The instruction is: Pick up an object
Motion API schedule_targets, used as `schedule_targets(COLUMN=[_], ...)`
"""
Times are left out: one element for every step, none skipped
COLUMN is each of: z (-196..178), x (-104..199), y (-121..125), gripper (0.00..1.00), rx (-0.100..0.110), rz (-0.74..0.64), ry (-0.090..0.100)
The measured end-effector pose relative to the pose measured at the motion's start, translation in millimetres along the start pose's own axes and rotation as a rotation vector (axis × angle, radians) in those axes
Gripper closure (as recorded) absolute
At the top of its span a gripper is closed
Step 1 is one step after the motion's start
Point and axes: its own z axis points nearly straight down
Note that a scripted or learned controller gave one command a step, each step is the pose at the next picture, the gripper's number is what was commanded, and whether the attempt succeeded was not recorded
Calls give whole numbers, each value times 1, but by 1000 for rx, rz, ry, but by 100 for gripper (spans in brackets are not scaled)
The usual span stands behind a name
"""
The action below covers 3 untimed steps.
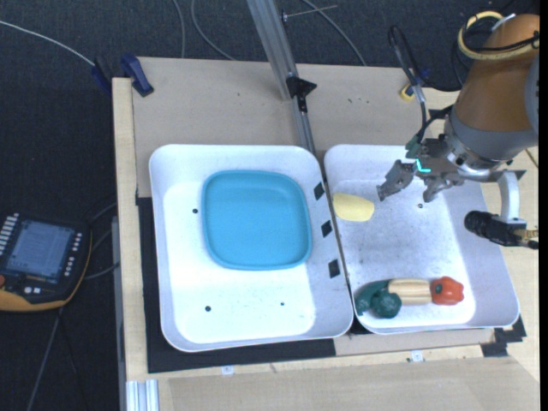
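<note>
Camera view: jaws (413, 184) spread wide, holding nothing, hovering in the right bin (488, 255) just beside the yellow lump (353, 207).

A black handheld control pendant with a grey screen (38, 259) lies on the dark carpet left of the light wooden bench (214, 101), where a blue clamp (137, 75) grips its far corner and thin cables (214, 7) loop beyond.

Beside my orange-banded wrist (501, 50): pale yellow lump (353, 207), turquoise plate (256, 219), white bins (257, 319), red-tan-green toy (409, 294).
</note>
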Motion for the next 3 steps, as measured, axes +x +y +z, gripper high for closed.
schedule_targets(z=[0, 60, 112], x=[0, -2, -3], y=[0, 6, -5], gripper=[0, 0, 0], rx=[0, 5, 5], rz=[0, 0, 1], ry=[0, 0, 0])
